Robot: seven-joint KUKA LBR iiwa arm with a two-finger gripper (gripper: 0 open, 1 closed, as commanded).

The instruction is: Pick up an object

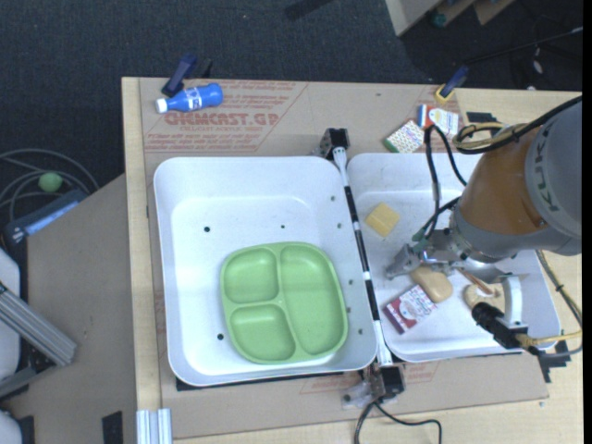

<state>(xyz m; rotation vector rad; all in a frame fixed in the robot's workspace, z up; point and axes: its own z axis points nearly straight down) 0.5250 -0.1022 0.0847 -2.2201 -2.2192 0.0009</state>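
Tan rounded object lies in the right bin, touching the hand at its 11 o'clock; can't tell the hand's opening or whether it has hold of anything. Red-white packet at 7 o'clock of the tan piece, yellow block at 11. Green divided tray in left bin. Blue-white bottle on the table, 12 o'clock side.

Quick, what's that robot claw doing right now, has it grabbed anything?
Gripper: low in the right bin, by a tan object; whether it grips anything cannot be told.
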